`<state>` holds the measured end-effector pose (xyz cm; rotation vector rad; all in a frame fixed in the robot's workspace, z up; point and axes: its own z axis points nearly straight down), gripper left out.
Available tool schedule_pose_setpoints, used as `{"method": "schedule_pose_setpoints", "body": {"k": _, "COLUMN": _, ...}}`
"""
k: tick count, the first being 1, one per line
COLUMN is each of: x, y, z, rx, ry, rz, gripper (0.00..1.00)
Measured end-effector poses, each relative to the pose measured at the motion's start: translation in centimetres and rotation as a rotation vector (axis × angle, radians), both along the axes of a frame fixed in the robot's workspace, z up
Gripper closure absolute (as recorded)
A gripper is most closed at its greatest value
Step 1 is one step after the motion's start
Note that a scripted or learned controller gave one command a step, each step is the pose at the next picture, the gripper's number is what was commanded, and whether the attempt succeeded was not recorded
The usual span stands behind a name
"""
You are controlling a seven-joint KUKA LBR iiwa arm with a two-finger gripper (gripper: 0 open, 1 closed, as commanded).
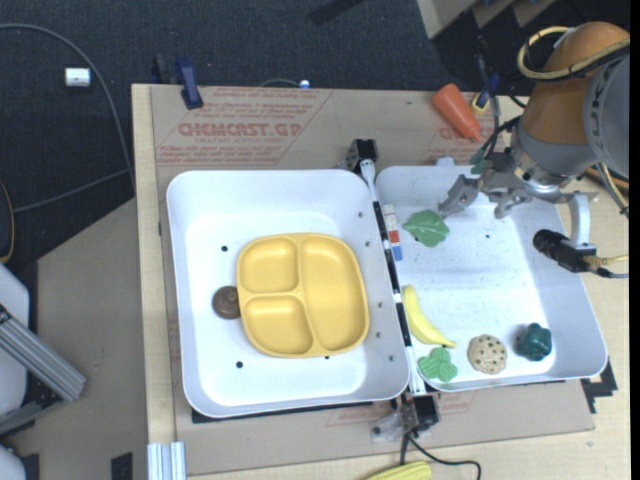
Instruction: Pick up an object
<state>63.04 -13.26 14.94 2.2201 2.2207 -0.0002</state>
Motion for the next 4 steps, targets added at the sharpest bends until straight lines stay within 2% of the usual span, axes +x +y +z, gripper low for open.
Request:
{"method": "schedule_pose_setpoints", "body": {"k": 1, "x": 1.5, "y": 2.1, "z": -6.4, "rx": 0.001, "ry": -0.002, "rz": 0.000, "gripper": 0.00}}
{"method": "schedule_pose_setpoints", "body": {"k": 2, "x": 0.4, "y": 4.0, "z": -6.5, "rx": 0.002, "ry": 0.003, "rz": 0.001, "gripper": 0.00}}
{"method": "schedule_pose_setpoints", "body": {"k": 3, "x": 0.6, "y": 4.0, "z": -5.3, "rx": 0.002, "ry": -0.003, "rz": 0.001, "gripper": 1.00}}
{"method": "schedule_pose_setpoints", "body": {"k": 4, "x": 0.6, "y": 4.0, "z": -5.3, "rx": 0.002, "ry": -0.002, "rz": 0.001, "gripper": 0.00}}
